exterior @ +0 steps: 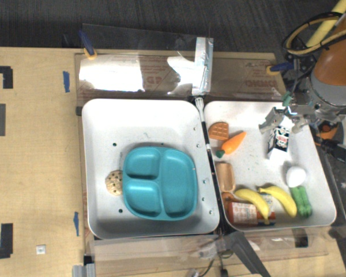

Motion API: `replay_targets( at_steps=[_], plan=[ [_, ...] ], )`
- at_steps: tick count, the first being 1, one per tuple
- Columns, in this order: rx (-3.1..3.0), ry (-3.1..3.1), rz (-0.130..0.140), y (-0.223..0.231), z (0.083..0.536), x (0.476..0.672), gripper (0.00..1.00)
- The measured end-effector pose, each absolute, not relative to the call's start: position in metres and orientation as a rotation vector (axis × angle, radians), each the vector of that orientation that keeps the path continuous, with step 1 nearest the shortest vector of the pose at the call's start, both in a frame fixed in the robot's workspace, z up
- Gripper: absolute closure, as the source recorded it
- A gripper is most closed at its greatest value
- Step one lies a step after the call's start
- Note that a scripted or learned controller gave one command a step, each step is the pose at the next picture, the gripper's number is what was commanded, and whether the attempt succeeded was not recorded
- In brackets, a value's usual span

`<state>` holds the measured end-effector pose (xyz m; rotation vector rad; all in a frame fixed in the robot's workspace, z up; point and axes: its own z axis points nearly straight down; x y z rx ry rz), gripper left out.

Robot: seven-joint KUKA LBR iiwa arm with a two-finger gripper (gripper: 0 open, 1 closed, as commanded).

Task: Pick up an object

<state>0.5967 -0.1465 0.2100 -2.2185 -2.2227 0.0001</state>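
Observation:
My gripper (pixel 286 124) hangs over the upper right part of the right bin (pixel 251 111). It is open, its two grey fingers spread wide apart. Just below and between them a small black-and-white carton (pixel 281 139) rests on the bin floor, with the fingers not closed on it. An orange carrot (pixel 233 142) and a brown waffle piece (pixel 218 130) lie to the left of the gripper. A white egg (pixel 296 176) sits below it.
Two bananas (pixel 268 199), a green vegetable (pixel 301 201), a red can (pixel 244 213) and a bread roll (pixel 225 176) crowd the right bin's front. The left bin (pixel 98 126) holds a teal divided plate (pixel 160 182) and a cookie (pixel 114 182).

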Motion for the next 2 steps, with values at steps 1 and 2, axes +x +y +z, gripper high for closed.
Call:
replay_targets(
  at_steps=[1,2],
  plan=[
    [-2.385,-2.038,0.003,-0.132,0.169,0.59,0.0],
    [-2.436,-1.978,0.003,-0.09,0.114,0.638,0.0]
  ],
)
